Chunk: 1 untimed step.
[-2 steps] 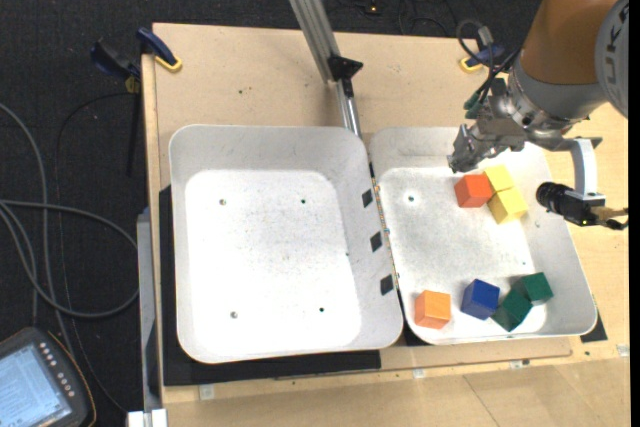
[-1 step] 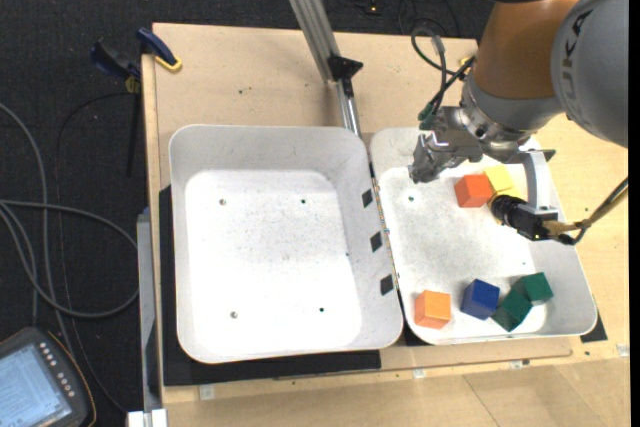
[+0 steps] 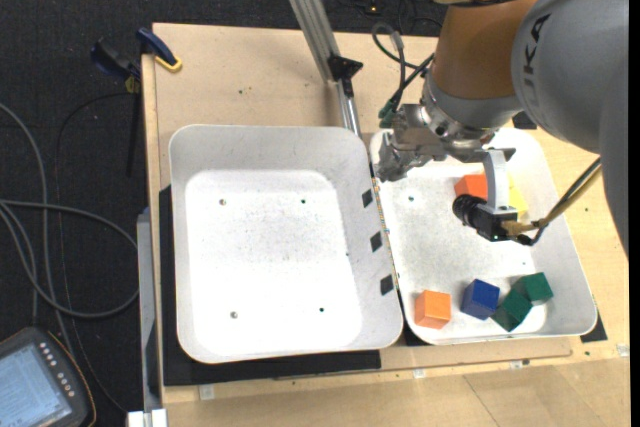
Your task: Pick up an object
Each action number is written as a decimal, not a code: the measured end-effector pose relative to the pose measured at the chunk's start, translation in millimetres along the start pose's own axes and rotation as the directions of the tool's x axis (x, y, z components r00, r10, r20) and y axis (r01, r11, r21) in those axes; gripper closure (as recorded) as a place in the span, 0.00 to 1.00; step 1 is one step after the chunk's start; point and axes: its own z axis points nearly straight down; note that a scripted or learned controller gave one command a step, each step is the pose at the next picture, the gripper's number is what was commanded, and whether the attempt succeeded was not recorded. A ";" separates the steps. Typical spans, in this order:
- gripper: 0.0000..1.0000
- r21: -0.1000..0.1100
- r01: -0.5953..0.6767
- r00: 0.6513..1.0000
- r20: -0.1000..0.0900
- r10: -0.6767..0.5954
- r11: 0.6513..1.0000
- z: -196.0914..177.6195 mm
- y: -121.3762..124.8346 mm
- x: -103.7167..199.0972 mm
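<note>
My gripper hangs low over the upper left corner of the right bin, close to the wall shared with the left bin. The wrist and arm cover much of that bin's upper half. An orange block and a yellow piece lie just right of the gripper, partly hidden by the arm's fittings. Along the bin's front lie an orange cube, a blue cube and two green blocks.
The left bin stands beside the right one on the wooden bench. A slanted metal rod runs from the back down to the bins' upper junction. A blue-and-yellow clamp sits at the bench's back left corner.
</note>
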 end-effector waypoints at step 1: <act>1.00 0.005 -0.001 1.000 0.000 0.001 1.000 20.3 -2.5 52.4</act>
